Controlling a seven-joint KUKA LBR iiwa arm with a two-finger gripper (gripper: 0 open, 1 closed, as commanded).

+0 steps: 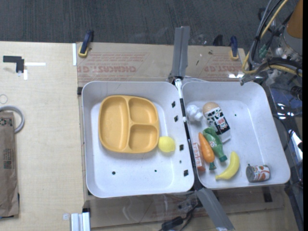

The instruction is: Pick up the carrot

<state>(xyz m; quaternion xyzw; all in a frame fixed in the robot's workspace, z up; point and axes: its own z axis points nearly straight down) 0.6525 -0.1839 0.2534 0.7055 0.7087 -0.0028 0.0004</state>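
Nearest the camera, along the front of the right bin, lie a small can and a banana. Just behind them the carrot rests on the bin floor, near the divider, flanked by a red packet on one side and a green bottle on the other, both close enough to crowd a grasp. Its long axis runs front to back at a slight slant, the thick orange end toward the front. It looks like a light, stiff, smooth toy, so pinching across its middle seems safest. Further back sits a cow-patterned carton. The left bin holds a yellow tray and a lemon. Farthest right, the arm hangs over the tabletop; whether its hand is open I cannot tell.
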